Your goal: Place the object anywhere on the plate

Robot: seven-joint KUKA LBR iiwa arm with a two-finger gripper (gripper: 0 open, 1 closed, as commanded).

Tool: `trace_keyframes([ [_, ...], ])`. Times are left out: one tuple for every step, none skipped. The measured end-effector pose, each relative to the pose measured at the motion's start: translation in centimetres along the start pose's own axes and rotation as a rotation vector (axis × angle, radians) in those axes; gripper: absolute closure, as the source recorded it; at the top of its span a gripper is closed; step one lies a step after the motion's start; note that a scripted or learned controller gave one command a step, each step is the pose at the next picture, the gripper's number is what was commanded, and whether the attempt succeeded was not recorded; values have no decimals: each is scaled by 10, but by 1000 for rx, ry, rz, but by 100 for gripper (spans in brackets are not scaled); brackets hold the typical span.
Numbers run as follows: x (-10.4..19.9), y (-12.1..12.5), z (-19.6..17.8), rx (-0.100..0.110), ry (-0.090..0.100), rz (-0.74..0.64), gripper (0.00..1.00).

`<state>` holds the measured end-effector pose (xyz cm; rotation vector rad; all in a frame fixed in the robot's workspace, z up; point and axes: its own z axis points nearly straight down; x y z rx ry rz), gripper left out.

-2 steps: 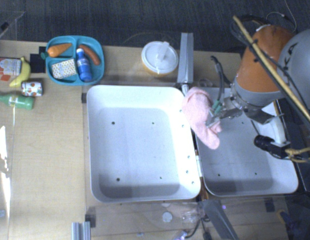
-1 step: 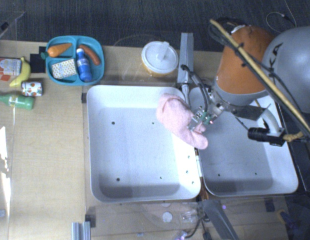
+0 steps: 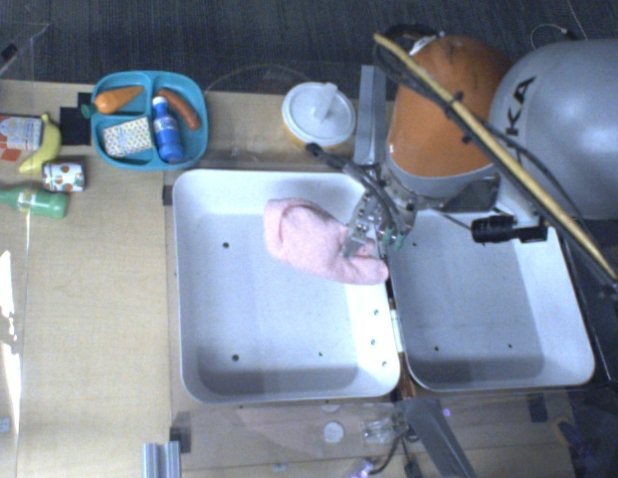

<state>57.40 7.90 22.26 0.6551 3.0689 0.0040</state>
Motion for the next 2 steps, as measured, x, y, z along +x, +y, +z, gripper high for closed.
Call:
trace_keyframes([
  [23,46,-3,-2,-2,-401,100],
  [23,46,-3,-2,-3,-400,0],
])
